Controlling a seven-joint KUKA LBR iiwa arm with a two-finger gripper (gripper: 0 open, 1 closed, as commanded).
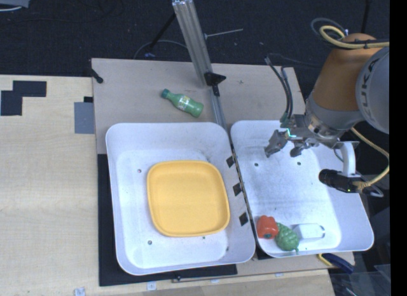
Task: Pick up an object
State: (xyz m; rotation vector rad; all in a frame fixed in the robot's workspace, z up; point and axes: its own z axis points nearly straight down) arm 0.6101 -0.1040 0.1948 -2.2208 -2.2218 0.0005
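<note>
My gripper (284, 146) hung spread and empty over the right bin's (346, 241) far edge. The red toy (267, 226) lay at its near-left corner, touching a green one (287, 239); I judged approaching from above, straddling red alone, best.

Grey arm (380, 91) with orange band; yellow cable looped above (black hoses too)

Yellow plate (188, 197): square with rounded corners, lying flat, centred in the left bin (121, 161).
Red object (267, 227): small, in the right bin (356, 225), near its front edge.
Green object (287, 238): knobbly, touching the red one.
White object (310, 230): pale, oblong, just beside the green one.
Green bottle (182, 103): on its side, on the bench (248, 98) behind the bins.
</note>
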